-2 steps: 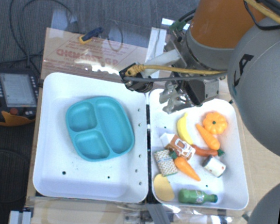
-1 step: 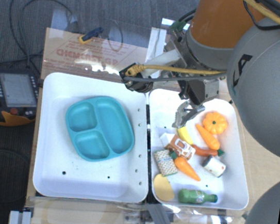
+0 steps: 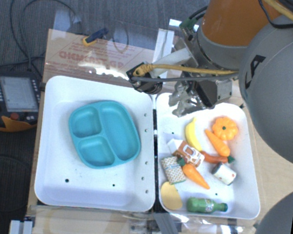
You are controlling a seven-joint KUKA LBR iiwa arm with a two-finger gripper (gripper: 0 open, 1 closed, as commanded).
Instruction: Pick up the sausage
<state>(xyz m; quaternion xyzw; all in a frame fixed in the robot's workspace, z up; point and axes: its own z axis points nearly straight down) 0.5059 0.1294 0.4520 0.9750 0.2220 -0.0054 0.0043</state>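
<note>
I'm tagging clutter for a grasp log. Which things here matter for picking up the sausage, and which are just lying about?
Job: sausage, gripper, right bin.

Lying about: pumpkin, banana, two carrots, green bottle, blue plate.

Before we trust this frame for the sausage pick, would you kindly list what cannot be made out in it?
- Reddish-brown sausage, camera view: its left end is hidden under the small printed packet; its full length is unclear.
- Metal pincer, camera view: blurred against the white right-hand bin; whether it is open or shut is unreadable.
- Yellow banana, camera view: its top end merges with the pincer.
- Packet labels: too small to read.
</note>
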